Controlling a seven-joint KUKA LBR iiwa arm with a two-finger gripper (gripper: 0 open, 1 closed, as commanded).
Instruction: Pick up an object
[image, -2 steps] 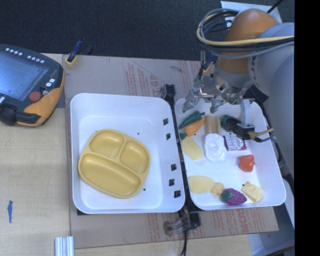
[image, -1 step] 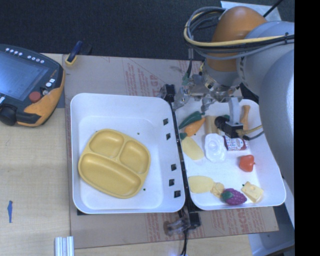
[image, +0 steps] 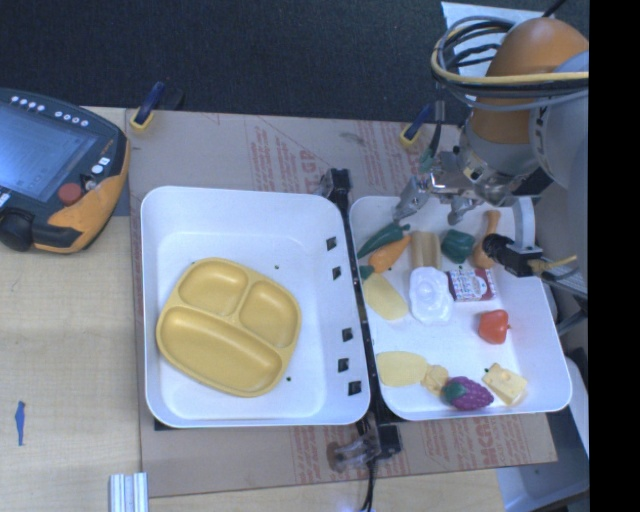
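My gripper (image: 434, 204) hangs over the far end of the right bin (image: 540, 300); its fingers are spread apart, so it is open with nothing between them. Just below it lie a carrot with a green top (image: 386, 249), a beige cylinder (image: 425, 250) and a dark green piece (image: 458, 245). An orange stick (image: 489, 236) lies to their right. Further forward are a white piece (image: 430, 296), a red and white packet (image: 470, 286), a red tomato (image: 492, 326), a pale yellow slice (image: 384, 297), a yellow piece (image: 400, 368), purple grapes (image: 467, 393) and a cheese wedge (image: 505, 383).
The left bin (image: 160, 215) holds a yellow divided plate (image: 229, 325). A teach pendant (image: 55, 165) lies on the bench at the far left. The arm's grey body and orange band (image: 525, 70) rise over the right bin's far corner. Black clips (image: 345, 335) line the seam between the bins.
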